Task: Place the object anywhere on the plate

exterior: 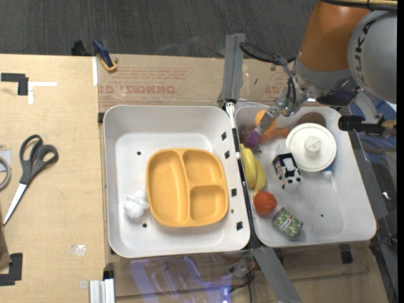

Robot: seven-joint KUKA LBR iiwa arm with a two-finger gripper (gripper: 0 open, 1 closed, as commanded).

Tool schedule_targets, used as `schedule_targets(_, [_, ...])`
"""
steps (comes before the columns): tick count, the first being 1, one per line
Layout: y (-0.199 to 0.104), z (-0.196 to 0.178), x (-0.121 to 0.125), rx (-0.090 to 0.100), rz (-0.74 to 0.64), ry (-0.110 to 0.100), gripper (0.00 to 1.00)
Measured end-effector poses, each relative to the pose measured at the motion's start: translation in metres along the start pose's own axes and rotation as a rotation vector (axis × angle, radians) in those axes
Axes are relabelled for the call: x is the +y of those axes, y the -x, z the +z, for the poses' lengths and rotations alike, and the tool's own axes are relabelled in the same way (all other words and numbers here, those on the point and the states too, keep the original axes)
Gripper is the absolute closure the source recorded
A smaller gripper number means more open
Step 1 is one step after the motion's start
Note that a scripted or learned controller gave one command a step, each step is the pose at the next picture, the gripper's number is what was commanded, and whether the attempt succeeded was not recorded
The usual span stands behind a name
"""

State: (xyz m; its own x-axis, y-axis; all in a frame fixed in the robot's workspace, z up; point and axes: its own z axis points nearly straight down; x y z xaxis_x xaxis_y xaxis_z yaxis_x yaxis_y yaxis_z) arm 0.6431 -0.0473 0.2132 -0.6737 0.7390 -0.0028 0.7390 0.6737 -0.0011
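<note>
arm: grey with orange band, reaches in from the right, wrist over the back of the right bin [353, 232]
gripper [282, 110]: low over the back left corner of the right bin, just above the carrot
jaws: cannot tell whether spread or pressed together, too small and dark against the clutter
object (judged): carrot [273, 129], orange, with a purple block [252, 137] at its lower left end; nothing visibly between the jaws
carrot position: right bin, back left, beside the white round lid [312, 146], above the banana [252, 168]
carrot axis: long axis runs diagonally, lower left to upper right; which end is the tip is unclear, partly covered
handling (judged): looks like a light, stiff plastic toy, smooth and rounded, likely to slip or roll; best pinched across the middle, at right angles to the long axis
plate [187, 187]: yellow, three compartments, in the left bin [120, 131], well apart from the carrot
other items: tomato [266, 201], green packet [287, 222], black-and-white cube [286, 168] in right bin; white crumpled thing [135, 205] just left of the plate
table [44, 144]: scissors [30, 163] lying at left
</note>
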Motion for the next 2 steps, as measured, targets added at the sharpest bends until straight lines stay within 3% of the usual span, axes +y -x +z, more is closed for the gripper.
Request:
schedule_targets(1, [-0.07, 0.022, 0.016, 0.003, 0.03, 0.0, 1.0])
schedule_targets(2, [-0.148, 0.022, 0.032, 0.003, -0.028, 0.0, 1.0])
